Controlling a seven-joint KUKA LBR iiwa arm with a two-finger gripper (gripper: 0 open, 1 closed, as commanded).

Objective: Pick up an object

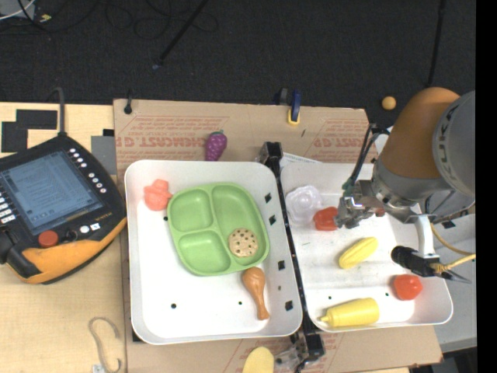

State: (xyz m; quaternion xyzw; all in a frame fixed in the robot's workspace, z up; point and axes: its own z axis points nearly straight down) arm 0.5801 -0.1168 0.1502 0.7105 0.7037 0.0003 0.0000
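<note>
Camera view, as I read it from my station:

Arm: I see the arm (423, 146) reaching in from the right, over the right bin (435, 313).
Gripper: the gripper (347, 214) sits low over the upper left part of the right bin; I cannot tell how it is set.
Red piece: a red piece (324, 220) lies just left of the gripper tip, touching or nearly so; I cannot confirm it is held.
Clear cup: a clear cup (303, 200) lies just up-left of the red piece.
Corn: a corn cob (357, 252) lies below the gripper, mid-bin.
Tomato: a tomato (407, 287) lies near the right edge.
Mustard: a yellow bottle (349, 312) lies on its side along the near edge.
Left bin: the left bin (155, 301) bears a green tray (203, 212) with a cookie (244, 243) in its lower right compartment.
Drumstick: a drumstick (257, 289) lies just below the tray.
Pink piece: a pink piece (157, 195) lies at the upper left corner.
Bench: a pendant (50, 200) rests left of the bins; a purple grape (215, 145) lies behind the left bin.
</note>
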